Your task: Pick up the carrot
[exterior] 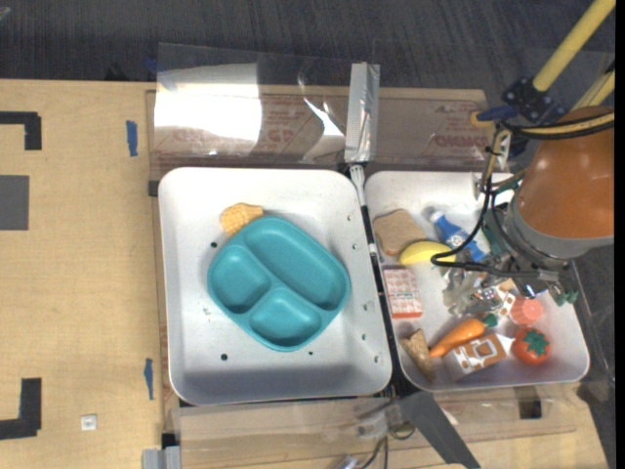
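The carrot is orange and lies at a slant near the front of the right bin, beside a brown carton. My gripper hangs low over the middle of that bin, just behind the carrot, under the grey wrist and orange band. Its metal fingers are tangled in view with the clutter below them. Nothing shows as lifted between them.
The right bin also holds a banana, a slice of bread, a blue bottle, a pink card, a tomato and a pink piece. The left bin holds a teal divided plate and a yellow pastry.
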`<action>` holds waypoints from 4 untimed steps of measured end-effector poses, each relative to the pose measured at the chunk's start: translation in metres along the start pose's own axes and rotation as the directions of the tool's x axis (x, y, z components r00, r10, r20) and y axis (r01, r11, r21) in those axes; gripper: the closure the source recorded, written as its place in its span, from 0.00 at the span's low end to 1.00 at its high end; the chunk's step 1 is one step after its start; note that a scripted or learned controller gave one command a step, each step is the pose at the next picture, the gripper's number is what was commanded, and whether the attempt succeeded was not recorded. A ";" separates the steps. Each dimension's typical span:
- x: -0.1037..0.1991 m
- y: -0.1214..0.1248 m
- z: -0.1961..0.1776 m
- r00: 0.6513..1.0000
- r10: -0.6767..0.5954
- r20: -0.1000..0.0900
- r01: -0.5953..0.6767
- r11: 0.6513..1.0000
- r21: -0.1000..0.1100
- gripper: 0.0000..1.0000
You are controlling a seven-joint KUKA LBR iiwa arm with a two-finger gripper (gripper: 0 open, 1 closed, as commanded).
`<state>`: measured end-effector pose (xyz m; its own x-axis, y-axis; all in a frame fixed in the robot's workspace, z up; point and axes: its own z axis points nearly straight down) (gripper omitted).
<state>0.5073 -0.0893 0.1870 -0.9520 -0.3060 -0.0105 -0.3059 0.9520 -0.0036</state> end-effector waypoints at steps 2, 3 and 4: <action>-0.028 -0.113 0.030 1.000 0.020 -0.005 -0.020 1.000 -0.001 1.00; -0.085 -0.168 -0.010 0.978 0.209 0.001 -0.209 0.978 0.002 1.00; -0.132 -0.119 0.013 0.970 0.244 -0.001 -0.244 0.970 -0.002 1.00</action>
<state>0.6695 -0.1619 0.1761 -0.9978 -0.0649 -0.0096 -0.0649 0.9979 0.0015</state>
